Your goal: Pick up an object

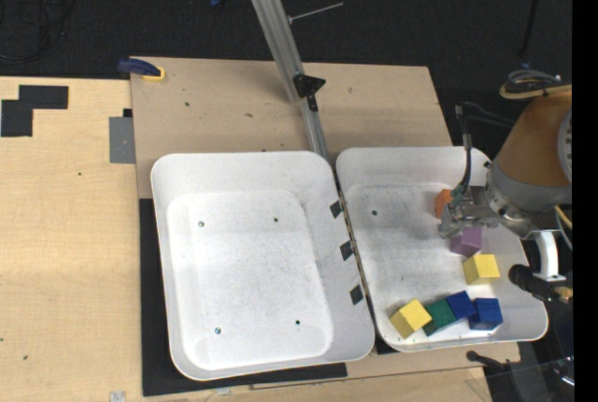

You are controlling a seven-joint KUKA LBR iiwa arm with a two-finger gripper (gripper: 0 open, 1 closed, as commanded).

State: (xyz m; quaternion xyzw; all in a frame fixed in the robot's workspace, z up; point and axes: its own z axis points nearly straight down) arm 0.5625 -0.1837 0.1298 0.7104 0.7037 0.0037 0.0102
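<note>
Nearest the camera, a yellow block (409,317), a green block (439,317) and two blue blocks (473,308) huddle at the front edge of the right bin (392,194). Behind them sit another yellow block (483,267) and a purple block (466,240), the likely target. Above the purple block hangs the hand (461,218); whether it grips anything cannot be told. An orange piece (443,201) lies beside it. Judging by this, the grasp is under way; next comes a clean lift. The left bin (177,180) shares the counter (65,232).
</note>
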